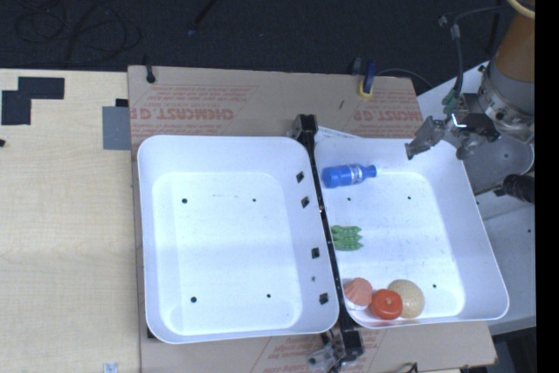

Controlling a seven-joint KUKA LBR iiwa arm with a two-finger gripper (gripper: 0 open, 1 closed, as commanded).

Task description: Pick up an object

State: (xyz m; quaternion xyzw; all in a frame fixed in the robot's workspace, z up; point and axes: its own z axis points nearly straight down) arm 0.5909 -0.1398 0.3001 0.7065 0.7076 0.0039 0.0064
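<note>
The right-hand bin (454, 214) serves as the landmark here. Inside it, a blue bottle (348, 176) lies on its side near the bin's far left corner, its paler cap end pointing toward the bin's middle. Nearer the camera, along the bin's left wall, sits a small green ridged item (346, 238), well apart from the bottle. In the bin's near left corner three things are bunched together: a pale pink piece (356, 291) against the left wall, a red-orange round object (386, 304) just beside it, and a tan round object (408, 296) touching the red one on its right side. The left-hand bin (157, 231) lies alongside the right-hand bin, the two joined by a black strip with clips (316, 214) running between their adjoining walls. Both rest on a sheet of brown cardboard (262, 100) with red printing, laid over the table (61, 231) of pale wood. The arm (515, 57) stands beyond the right-hand bin's far right corner, its orange band above a grey wrist. The end effector (445, 135) hangs just outside that far right corner, above the bin's rim and clear of everything inside it; nothing is seen between its fingers, and whether they are spread or closed cannot be told from this angle.
</note>
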